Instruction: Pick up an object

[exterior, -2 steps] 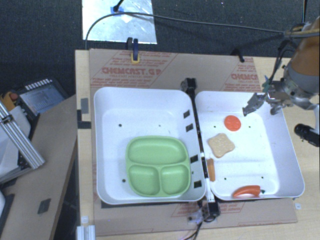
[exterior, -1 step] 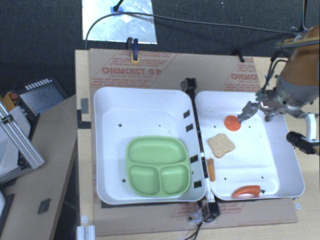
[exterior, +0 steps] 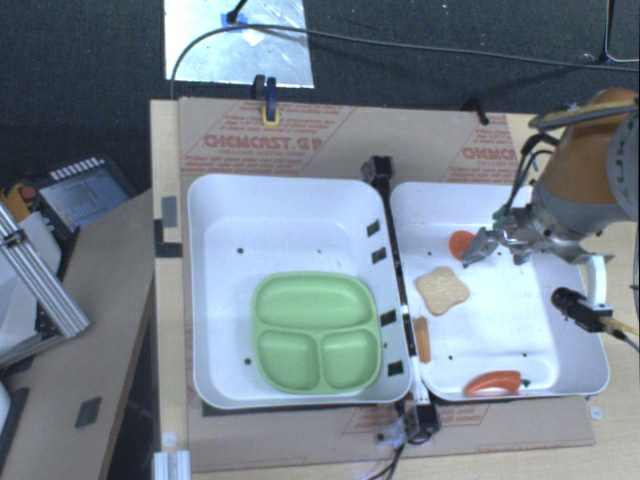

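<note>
The right bin [exterior: 560, 368] holds a tan slice of toast [exterior: 442, 290], a small red-orange round piece [exterior: 460, 243], a thin brown sausage [exterior: 422, 338] by its left wall, and a red-orange pepper-like item [exterior: 493, 382] at its front edge. My gripper [exterior: 499, 250] hangs over the bin's back part, just right of the round piece and above and right of the toast. Its two dark fingers are spread, so it is open with nothing between them. The grey arm with its orange band [exterior: 590, 163] comes in from the right.
The left bin [exterior: 215, 268] holds a green divided plate [exterior: 315, 330]. A black divider with clips [exterior: 385, 238] runs between the bins. A black fitting [exterior: 578, 308] sticks out over the right bin's right side. Cables cross the dark floor behind the bench.
</note>
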Tool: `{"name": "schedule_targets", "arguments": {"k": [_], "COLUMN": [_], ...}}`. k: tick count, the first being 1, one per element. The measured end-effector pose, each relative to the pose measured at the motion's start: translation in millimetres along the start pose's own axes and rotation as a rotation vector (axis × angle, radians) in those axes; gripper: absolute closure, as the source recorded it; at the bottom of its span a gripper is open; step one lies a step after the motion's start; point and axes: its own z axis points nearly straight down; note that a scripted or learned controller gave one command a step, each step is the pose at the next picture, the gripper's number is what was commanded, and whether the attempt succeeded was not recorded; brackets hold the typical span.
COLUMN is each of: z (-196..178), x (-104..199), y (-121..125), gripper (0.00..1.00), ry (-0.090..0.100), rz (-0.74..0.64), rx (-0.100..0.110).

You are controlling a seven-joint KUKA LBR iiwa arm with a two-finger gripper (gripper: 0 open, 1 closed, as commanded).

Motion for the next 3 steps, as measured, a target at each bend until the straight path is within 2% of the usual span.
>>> {"name": "schedule_targets", "arguments": {"k": [1,2,3], "z": [51,38,-12], "x": [0,0,-6], "y": [1,2,11], "gripper": [0.0,1.0,1.0], "ry": [-0.001,-0.002,-0.003], "rz": [0.0,-0.002,-0.002], "rx": [-0.005,-0.009,-0.011]}}
